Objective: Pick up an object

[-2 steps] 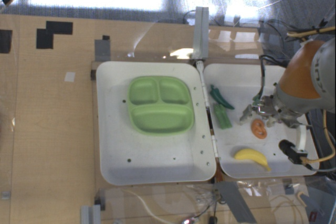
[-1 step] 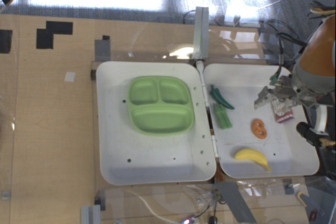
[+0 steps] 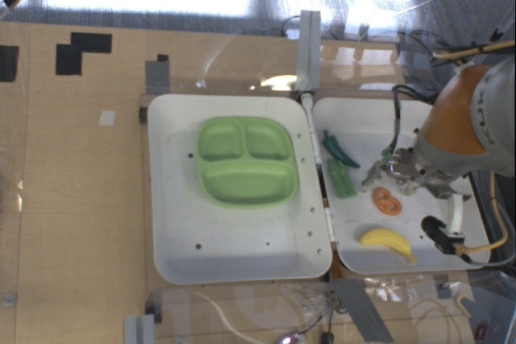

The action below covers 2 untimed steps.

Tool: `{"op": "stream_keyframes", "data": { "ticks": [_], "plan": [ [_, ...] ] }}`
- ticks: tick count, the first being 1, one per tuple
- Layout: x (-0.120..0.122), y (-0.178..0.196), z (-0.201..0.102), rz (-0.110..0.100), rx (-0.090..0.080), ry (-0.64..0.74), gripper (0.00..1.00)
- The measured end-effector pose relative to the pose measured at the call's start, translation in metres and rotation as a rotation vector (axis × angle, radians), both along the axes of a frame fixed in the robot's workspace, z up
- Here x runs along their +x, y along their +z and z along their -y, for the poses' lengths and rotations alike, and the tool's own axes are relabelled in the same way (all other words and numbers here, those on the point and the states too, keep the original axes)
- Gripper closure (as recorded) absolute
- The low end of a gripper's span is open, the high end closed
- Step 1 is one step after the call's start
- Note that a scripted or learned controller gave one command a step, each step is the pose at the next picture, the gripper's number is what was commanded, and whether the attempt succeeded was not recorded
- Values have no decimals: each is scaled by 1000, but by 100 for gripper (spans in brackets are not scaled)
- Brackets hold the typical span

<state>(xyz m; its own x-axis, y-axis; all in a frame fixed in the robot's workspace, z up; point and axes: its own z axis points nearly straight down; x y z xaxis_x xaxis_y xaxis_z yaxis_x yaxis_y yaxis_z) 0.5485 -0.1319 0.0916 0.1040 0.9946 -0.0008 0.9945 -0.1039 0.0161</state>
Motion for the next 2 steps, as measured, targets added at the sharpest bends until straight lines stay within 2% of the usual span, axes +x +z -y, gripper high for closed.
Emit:
{"op": "stream_keyframes", "data": {
  "ticks": [1, 2],
  "plan": [
    [3, 12, -3, 7, 4, 2, 100],
    [-34, 36, -37, -14, 5, -153, 100]
  ]
}}
